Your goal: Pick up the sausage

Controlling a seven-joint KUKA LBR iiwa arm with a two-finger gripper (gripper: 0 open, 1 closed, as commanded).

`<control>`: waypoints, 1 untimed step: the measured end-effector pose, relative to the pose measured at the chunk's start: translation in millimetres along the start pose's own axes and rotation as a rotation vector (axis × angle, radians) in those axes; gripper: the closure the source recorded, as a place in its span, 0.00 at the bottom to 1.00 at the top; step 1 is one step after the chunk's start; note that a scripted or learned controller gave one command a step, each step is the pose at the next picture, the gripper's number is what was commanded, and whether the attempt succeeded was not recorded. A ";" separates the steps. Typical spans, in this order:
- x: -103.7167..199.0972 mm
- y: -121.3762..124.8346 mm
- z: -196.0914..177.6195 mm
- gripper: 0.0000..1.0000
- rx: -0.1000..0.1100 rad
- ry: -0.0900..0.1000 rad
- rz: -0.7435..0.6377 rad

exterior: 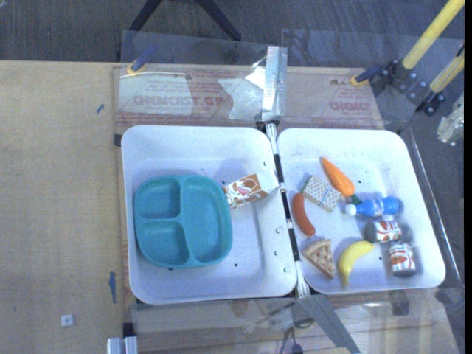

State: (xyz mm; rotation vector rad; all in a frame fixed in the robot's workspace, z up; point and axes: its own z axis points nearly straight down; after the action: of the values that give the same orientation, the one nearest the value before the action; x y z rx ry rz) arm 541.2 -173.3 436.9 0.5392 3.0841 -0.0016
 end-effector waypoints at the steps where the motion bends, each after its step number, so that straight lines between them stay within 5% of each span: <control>1: 6.8 -4.3 -0.2 1.00 -0.002 0.004 -0.396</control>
State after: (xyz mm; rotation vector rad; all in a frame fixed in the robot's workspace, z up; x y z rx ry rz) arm 533.3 -175.0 437.0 -0.0780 3.1342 -0.0011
